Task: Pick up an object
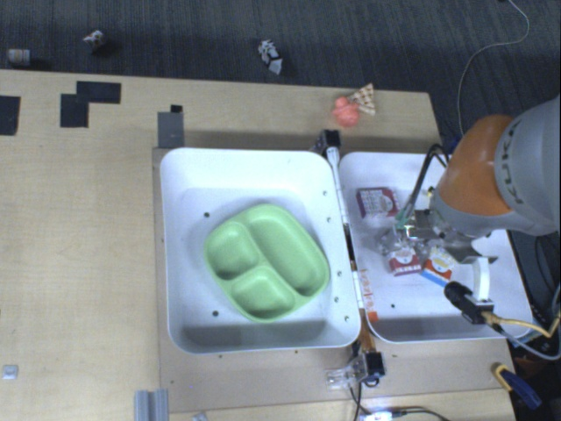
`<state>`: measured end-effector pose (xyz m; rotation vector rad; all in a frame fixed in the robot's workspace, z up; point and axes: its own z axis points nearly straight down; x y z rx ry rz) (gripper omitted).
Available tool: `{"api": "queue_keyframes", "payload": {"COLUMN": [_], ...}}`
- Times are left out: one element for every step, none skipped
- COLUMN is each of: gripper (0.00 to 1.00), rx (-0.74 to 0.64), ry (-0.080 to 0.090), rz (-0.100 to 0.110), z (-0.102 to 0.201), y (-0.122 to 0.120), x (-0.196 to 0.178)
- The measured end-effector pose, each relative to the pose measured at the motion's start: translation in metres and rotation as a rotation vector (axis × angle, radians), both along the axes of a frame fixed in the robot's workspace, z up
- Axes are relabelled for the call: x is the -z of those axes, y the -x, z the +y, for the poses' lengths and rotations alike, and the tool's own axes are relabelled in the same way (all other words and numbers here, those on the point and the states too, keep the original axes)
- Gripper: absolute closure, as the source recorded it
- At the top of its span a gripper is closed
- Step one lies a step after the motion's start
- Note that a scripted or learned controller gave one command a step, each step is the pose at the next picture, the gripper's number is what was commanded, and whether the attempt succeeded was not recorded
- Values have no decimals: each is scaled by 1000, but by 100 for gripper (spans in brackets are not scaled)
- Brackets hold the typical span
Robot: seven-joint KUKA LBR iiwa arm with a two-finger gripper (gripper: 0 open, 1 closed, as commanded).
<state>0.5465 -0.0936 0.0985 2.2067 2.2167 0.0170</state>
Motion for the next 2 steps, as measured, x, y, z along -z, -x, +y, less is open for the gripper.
{"api": "queue_keyframes", "payload": {"gripper": [100,100], "rx": [0,0], "ry": [-3,-3], "rz": [14,16], "z": [62,134], "y": [59,26], "x": [-86,-86]}}
